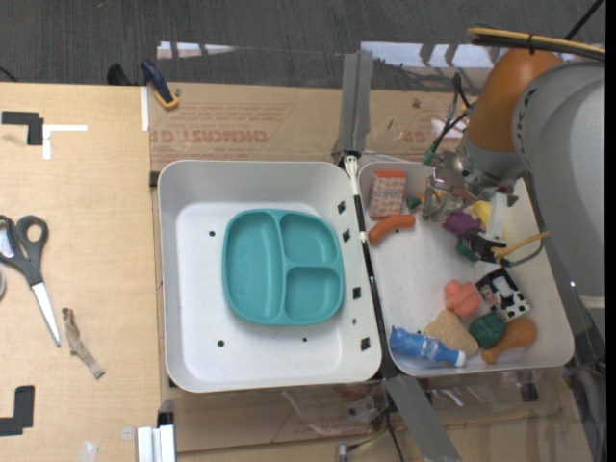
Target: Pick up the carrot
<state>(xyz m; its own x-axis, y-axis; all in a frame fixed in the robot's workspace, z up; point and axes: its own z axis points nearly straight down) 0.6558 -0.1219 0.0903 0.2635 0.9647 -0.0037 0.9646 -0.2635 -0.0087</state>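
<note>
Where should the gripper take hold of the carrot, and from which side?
Probably at the middle of the carrot, from straight above, fingers closing across its narrow width. It lies flat in the right bin, long axis roughly left-right, close to the dividing wall, with bare floor on both long sides.

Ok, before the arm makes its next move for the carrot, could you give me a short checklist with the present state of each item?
1. Carrot is visible, lying in the right bin near its left wall: ok.
2. Top of the carrot is uncovered: ok.
3. Space around it: the pink box stands just behind, close to it: not ok for a wide approach.
4. End effector is above the carrot: not ok, it sits to the carrot's right, near the purple toy.
5. Carrot between the fingers: not ok, it lies apart from them.
6. Finger opening: cannot tell.
</note>
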